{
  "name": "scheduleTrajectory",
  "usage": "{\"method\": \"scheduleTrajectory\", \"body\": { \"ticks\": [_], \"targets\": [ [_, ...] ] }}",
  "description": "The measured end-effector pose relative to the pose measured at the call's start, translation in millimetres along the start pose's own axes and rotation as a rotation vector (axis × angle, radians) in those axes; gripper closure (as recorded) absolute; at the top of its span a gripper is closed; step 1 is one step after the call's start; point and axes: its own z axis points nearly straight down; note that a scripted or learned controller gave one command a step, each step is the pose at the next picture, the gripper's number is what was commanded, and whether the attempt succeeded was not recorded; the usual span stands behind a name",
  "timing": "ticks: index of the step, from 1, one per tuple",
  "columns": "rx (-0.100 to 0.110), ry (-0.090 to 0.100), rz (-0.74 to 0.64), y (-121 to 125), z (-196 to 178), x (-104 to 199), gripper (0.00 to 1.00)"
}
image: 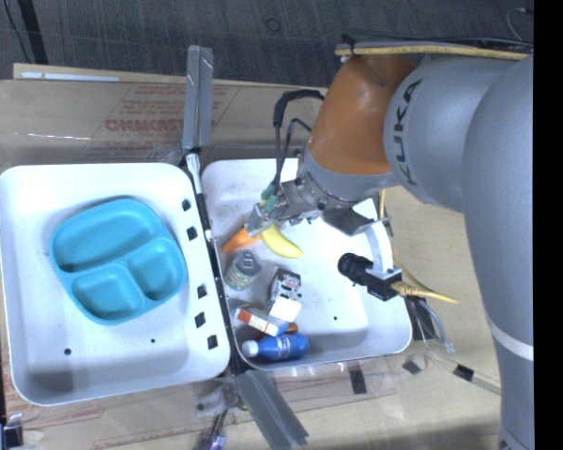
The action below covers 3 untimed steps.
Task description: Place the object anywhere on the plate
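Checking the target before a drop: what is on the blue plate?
The blue plate lies in the left bin; its three compartments show only bare blue surface. None of it is covered.

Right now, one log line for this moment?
gripper: low in right bin, at banana | grasp: unclear | plate: left bin

Plate (118,268) in left bin (38,364), banana (281,242) (among clutter) in right bin (357,331)

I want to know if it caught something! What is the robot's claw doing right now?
Gripper: down in the right bin above the banana; open or shut cannot be told.
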Motion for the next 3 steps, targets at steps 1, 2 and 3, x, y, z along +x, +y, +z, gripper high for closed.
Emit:
{"method": "scheduleTrajectory", "body": {
  "ticks": [1,2,3],
  "targets": [
    [0.0,-0.001,0.12,-31,-39,74,1.0],
    [0.002,-0.002,-0.001,43,29,129,1.0],
    [0.001,-0.002,0.0,43,29,129,0.0]
  ]
}}
